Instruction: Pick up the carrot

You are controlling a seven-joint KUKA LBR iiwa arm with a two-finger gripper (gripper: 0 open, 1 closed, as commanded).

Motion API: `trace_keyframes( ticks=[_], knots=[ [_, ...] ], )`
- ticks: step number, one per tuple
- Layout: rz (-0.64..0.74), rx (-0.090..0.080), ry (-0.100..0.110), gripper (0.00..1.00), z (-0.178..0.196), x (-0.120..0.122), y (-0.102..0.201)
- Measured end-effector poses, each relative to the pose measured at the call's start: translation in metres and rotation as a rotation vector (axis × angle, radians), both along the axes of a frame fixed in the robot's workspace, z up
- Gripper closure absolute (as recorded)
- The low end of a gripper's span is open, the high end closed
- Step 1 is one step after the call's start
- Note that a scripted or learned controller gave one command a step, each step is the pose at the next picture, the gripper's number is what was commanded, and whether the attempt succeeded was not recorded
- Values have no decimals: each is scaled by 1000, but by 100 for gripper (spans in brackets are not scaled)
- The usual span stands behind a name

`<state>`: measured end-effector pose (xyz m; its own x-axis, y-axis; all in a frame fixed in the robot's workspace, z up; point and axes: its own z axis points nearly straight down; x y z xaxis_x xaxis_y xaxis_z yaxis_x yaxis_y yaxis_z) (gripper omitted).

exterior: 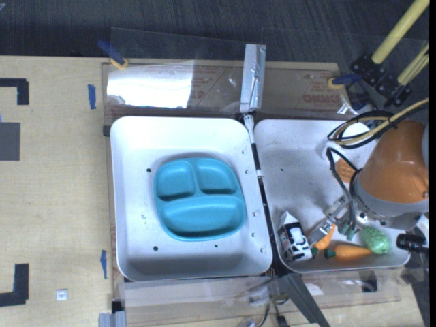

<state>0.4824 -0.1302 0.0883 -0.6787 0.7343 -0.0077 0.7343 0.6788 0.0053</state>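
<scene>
In the lower right of the frame, the carrot (351, 252) lay on the floor of the right-hand bin (286, 162), beside a green object (374, 240) and just below the gripper (338, 222), so the pick looked not yet done. Whether the jaws were spread or closed could not be told, and nothing showed between them. The left bin (129, 203) held a blue divided plate (199, 197), on a pale wooden bench (48, 182) under a dark floor (204, 5).
</scene>
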Motion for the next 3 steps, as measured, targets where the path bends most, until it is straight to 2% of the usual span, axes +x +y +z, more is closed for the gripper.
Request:
trace_keyframes(
  ticks=[1, 2, 3],
  knots=[
    [-1, -1, -8, 100, 11, 2, 0],
    [-338, 4, 4, 100, 97, -2, 50],
    [-253, 4, 0, 100, 213, 23, 58]
  ],
)
